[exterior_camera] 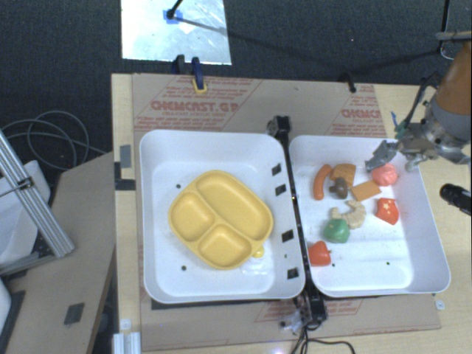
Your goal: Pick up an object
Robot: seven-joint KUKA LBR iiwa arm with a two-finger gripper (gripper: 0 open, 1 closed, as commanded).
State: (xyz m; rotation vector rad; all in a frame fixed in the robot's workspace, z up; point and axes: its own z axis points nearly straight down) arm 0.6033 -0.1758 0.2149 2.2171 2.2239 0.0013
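Well left of my jaws (394, 155), the yellow divided plate (220, 217) lies in the left bin (158, 198). In the right bin (424, 249), toy foods cluster; the pink piece (384, 175) sits just below the jaws, which look spread and hold nothing. I judge this the approach: next, descend squarely over it and close.

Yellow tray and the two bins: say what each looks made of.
Yellow tray: likely moulded plastic, matte, with smooth rounded compartments.
Left bin and right bin: probably thin white plastic, slightly glossy, with soft reflections and rounded corners.
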